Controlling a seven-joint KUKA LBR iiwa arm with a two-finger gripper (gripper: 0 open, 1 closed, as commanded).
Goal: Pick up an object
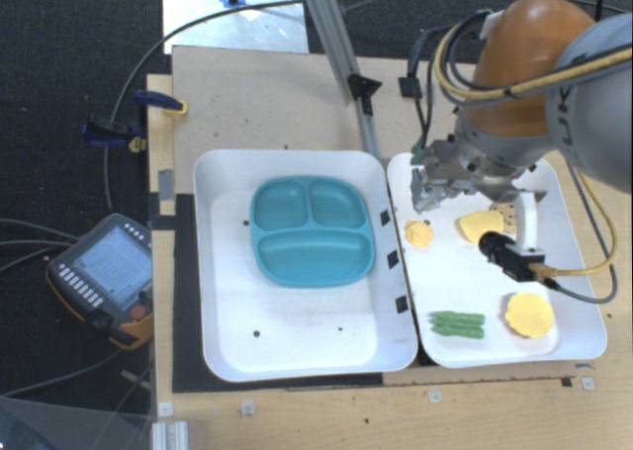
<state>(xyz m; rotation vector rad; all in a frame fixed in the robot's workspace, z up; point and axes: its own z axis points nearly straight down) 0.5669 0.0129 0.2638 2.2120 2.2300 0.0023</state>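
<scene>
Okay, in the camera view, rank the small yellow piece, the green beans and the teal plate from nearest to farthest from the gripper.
From the gripper:
1. Small yellow piece, just below it, right bin.
2. Teal plate, left bin.
3. Green beans, right bin's near edge.

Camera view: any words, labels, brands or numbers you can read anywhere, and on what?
No text can be read.
Teach pendant: its screen is lit, but the contents are too small and blurred.
Bins, teal plate, food pieces, arm: no markings can be made out.
</scene>
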